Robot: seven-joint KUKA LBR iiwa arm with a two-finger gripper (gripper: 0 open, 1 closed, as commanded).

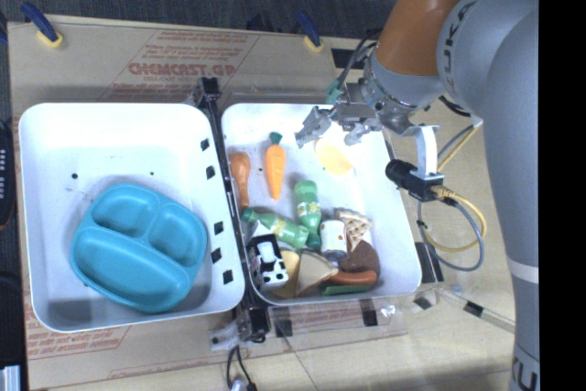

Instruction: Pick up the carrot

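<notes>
We see the hand (331, 129) above the far part of the right bin (396, 197), and its two fingers (309, 129) are spread apart with nothing between them. The carrot (275, 168) lies on the bin floor just to the left of the hand and a little nearer to us, apart from the fingers, its green top pointing to the far wall. A second orange piece (240, 175), perhaps a sausage, lies further left of the carrot, beside the bin wall. A pale yellow round thing (335, 158) lies just below the hand. Nearer to us from the hand there is a green bottle (307, 201) and a heap of toy food (316, 256). Far to the left of the hand, the other bin (55, 133) on the counter (174, 59) holds a blue divided tray (137, 244)
</notes>
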